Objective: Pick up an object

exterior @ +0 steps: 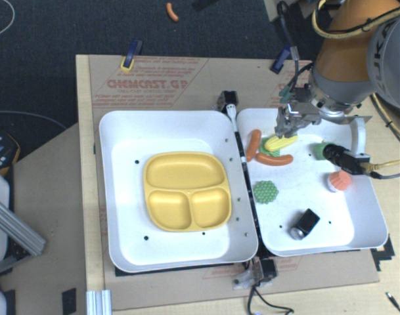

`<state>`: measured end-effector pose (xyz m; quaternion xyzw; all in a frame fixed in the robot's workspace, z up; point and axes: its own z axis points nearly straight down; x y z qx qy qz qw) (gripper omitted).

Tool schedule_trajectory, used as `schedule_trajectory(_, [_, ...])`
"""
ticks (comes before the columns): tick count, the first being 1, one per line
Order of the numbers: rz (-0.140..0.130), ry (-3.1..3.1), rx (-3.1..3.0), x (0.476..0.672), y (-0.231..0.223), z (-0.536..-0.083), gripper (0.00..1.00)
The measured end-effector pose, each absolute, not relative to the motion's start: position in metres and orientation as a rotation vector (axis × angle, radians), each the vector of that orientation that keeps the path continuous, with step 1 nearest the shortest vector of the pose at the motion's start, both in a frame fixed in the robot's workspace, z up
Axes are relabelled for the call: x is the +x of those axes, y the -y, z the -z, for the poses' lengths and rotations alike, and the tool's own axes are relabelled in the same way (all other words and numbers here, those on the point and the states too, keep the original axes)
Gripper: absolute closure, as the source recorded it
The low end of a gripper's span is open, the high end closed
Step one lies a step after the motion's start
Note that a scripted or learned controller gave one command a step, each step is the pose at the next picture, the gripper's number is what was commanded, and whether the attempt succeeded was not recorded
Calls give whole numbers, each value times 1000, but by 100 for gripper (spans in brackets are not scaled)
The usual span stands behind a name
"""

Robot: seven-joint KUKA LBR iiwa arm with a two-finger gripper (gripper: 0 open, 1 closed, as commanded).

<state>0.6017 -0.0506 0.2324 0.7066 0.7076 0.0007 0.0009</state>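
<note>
here the gripper is seen lowered into the back of the right bin, directly over a small yellow toy that is laid with its long axis running left to right; whether the fingers are spread or pressed together cannot be told from above, and no grasp is shown. the yellow toy is crowded: an orange sausage is stood just beside its left end, and a second orange sausage is tucked against its near side. the divider between the bins is found close on the left, so little room is judged to be left that way, while open floor is offered toward the front and right. a green knobbly disc, a black block, a pink piece and a green piece are scattered well apart; a yellow tray is held in the left bin
</note>
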Motion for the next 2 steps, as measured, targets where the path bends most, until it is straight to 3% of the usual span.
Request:
schedule_trajectory(1, [4, -2223, 2225, 590, 57, -216, 100])
schedule_trajectory(2, [-2, -2221, 2219, 601, 53, -216, 100])
